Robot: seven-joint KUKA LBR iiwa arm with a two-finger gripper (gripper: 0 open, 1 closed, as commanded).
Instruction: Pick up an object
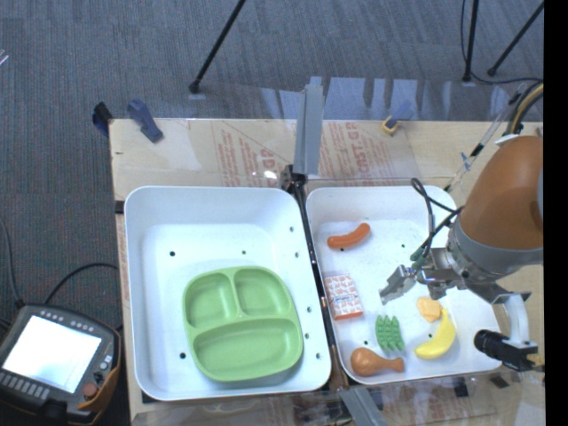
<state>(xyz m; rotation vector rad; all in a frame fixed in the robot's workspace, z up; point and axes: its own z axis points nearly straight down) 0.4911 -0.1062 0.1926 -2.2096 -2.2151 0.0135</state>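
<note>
A pale wooden bench [231, 149] covered by clear plastic sheeting is seen, on which two shallow white plastic bins, left [146, 238] and right [390, 198], are set side by side, touching.

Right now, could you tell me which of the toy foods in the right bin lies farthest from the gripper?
The orange-red toy sausage, alone near the bin's far wall; the other foods cluster by the gripper.

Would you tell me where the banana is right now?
The banana lies in the right bin, near its front right corner, beside the drumstick and green toy.
</note>
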